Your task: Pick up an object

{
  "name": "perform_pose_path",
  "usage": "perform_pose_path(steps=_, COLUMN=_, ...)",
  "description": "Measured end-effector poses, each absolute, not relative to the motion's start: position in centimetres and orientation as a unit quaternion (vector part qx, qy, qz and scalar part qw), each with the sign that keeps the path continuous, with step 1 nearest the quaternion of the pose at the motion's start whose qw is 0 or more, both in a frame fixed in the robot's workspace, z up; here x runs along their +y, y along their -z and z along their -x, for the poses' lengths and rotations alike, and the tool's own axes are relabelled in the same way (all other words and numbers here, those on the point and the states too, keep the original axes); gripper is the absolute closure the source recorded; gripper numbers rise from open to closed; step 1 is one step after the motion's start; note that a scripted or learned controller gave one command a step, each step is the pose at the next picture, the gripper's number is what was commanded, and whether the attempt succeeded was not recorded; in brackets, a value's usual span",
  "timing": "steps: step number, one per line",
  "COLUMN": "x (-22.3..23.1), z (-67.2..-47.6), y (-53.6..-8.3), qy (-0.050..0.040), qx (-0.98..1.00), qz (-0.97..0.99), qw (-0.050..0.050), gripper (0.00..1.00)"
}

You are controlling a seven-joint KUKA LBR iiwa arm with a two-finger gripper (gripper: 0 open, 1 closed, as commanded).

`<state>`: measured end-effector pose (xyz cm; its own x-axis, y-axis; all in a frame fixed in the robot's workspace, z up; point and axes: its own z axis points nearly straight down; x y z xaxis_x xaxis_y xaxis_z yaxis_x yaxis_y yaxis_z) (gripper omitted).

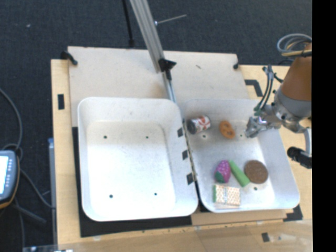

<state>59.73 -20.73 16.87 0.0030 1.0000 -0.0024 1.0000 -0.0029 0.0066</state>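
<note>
Six objects lay in the right bin (pixel 278 156); the can (pixel 199 123) carried red-and-white print I could not read. My gripper (pixel 254 126) hung just beside the orange lump (pixel 227 129), touching nothing.

The worktop (pixel 63 140), a pale wooden board, is being occupied by two white bins set side by side and touching: the left bin (pixel 131 109) and the right bin (pixel 278 156). A lighter sheet (pixel 115 72) is lying behind them.

A slanted metal rail (pixel 149 28) crosses the bench (pixel 121 72); a handheld pendant (pixel 6 176) lies left.
</note>
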Motion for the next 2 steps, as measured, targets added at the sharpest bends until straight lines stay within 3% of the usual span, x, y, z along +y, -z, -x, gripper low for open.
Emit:
perform_pose_path(steps=1, x=-20.9, z=-59.9, y=-22.4, qy=-0.0019, qx=0.708, qz=-0.706, qw=0.004, gripper=1.00)
perform_pose_path(steps=2, x=-15.8, z=-60.4, y=-23.8, qy=-0.0018, qx=0.710, qz=-0.704, qw=0.002, gripper=1.00)
